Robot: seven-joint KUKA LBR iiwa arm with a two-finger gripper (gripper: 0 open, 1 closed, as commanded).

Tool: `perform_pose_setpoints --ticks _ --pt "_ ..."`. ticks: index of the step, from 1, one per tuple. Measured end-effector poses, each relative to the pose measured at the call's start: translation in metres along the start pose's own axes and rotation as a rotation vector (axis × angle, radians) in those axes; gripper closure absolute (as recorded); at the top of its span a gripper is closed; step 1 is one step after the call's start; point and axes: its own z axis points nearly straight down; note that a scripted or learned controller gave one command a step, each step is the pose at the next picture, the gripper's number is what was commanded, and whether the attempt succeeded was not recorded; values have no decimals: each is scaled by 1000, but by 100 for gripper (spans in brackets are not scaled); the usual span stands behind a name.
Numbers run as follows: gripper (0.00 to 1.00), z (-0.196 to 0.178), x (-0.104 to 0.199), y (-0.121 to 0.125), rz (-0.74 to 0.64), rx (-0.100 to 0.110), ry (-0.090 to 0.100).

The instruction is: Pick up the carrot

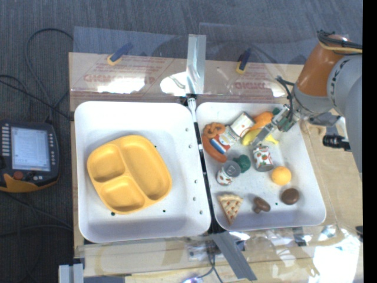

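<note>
Carrot at the back of the right bin, end effector right over it.

The carrot (263, 119), an orange shape, lies in the right bin (312, 202) just beside a yellow banana (257, 135) and a white carton (241, 124). The end effector (281, 120) sits at its right end; whether it grips is too small to tell. Best straddle the carrot alone, clear of the banana.

Dark grey carpet (177, 5) covers the floor; black cables (44, 58) trail across it to a handheld control pendant (26, 155) left of the bench (79, 75).
</note>
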Motion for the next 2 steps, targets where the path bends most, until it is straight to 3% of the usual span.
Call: perform_pose_setpoints --ticks 1,2 --pt "0 2 41 36 100 -2 -15" --pt "0 2 66 62 383 -7 -17"
